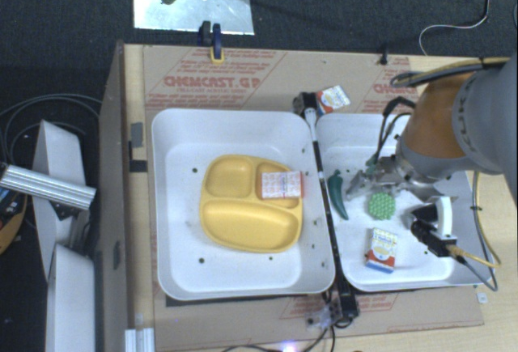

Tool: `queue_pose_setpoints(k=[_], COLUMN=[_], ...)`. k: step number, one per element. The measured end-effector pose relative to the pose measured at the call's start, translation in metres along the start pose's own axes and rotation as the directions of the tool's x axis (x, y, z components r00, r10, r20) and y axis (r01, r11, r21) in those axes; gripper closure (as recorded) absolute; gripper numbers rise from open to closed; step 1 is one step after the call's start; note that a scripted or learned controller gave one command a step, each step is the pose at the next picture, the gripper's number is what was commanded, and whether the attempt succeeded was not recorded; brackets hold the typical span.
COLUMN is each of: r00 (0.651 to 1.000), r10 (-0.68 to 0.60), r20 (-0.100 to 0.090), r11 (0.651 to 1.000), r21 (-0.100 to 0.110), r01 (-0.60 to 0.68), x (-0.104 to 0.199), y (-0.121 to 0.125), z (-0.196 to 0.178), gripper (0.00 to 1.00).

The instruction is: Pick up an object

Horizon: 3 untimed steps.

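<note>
We see the gripper low in the right bin, fingers' state unclear (blurred), green ball at five o'clock, green pepper hugging the nine o'clock wall.

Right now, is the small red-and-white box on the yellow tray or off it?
On it: the box lies flat in the yellow tray's upper right compartment.
</note>
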<state>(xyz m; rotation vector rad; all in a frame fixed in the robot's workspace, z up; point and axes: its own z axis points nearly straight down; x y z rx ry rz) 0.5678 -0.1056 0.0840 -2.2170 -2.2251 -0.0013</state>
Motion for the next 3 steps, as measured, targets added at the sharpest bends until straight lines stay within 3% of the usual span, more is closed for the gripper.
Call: queue_pose_setpoints(k=[1,2,3], r00=[1.000,1.000,1.000], r10=[0.003,0.002,-0.002], r20=[0.002,0.001,-0.001], r11=[1.000,1.000,1.000], r21=[0.000,-0.003,-0.005], r01=[-0.003,-0.002,0.002], x=[-0.027,-0.026,0.071], y=[-0.027,-0.026,0.041], z=[0.000,-0.011,-0.102], gripper=[0.00,1.00,1.00])
